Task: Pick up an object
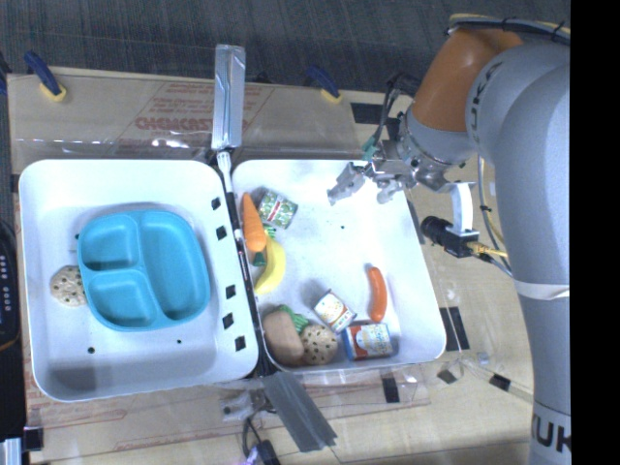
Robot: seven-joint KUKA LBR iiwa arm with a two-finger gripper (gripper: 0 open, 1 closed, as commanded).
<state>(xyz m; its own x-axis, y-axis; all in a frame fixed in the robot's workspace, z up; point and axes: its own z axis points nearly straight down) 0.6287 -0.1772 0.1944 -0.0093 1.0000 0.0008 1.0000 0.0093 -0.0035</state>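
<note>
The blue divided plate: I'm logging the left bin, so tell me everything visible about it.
The blue divided plate is a rounded-square tray of smooth, plastic-looking material with three compartments: two on its left, one longer on its right. It lies flat in the left bin, slightly rotated, with nothing in its compartments. A chocolate-chip cookie sits at its left edge, touching or partly tucked under it.
</note>
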